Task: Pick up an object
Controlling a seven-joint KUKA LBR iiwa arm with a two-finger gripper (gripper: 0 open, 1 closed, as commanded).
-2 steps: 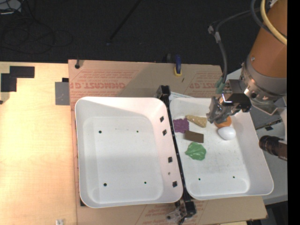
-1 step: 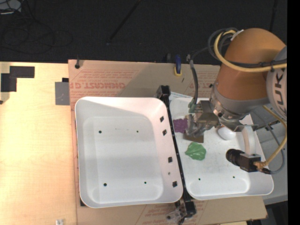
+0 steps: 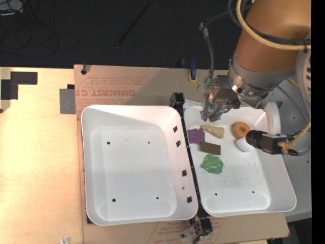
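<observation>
Fingers [image 3: 209, 115] above tan wedge [image 3: 214, 131] (apart, seemingly).

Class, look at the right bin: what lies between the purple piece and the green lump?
In the camera view, a flat dark brown block lies between the purple piece and the green lump below it.

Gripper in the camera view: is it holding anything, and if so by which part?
Nothing is visibly held. The gripper hangs above the right white bin, near the tan wedge-shaped piece, with no object seen in it.
</observation>
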